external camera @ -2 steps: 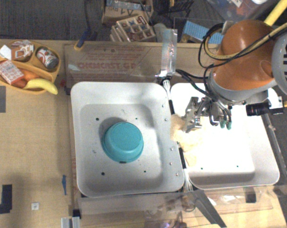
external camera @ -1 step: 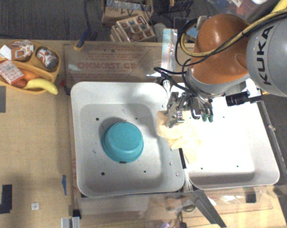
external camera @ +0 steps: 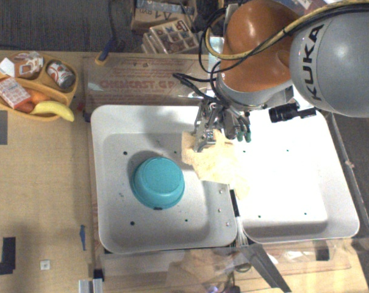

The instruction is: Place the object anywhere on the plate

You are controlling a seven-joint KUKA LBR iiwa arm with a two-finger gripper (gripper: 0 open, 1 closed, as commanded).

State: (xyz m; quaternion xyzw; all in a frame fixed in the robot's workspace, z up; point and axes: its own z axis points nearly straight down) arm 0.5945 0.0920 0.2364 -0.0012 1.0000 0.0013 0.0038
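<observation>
Arm: we see the grey KUKA arm reaching in from the right, its orange band above the wrist.
Fingers: the gripper hangs over the seam between the two bins; whether its fingers are open or closed, we cannot tell.
Object: we make out a pale, flat, cloth-like thing lying across the inner edges of both bins, directly below the gripper; it may be touching the fingertips, though the view is too poor to say.
Plate: the teal plate, which looks like an upturned bowl, sits in the left bin, near the object and apart from it.
Right bin: the right bin lies beside it.
Tabletop: a tray of toy food rests at the far left of the tabletop.
</observation>
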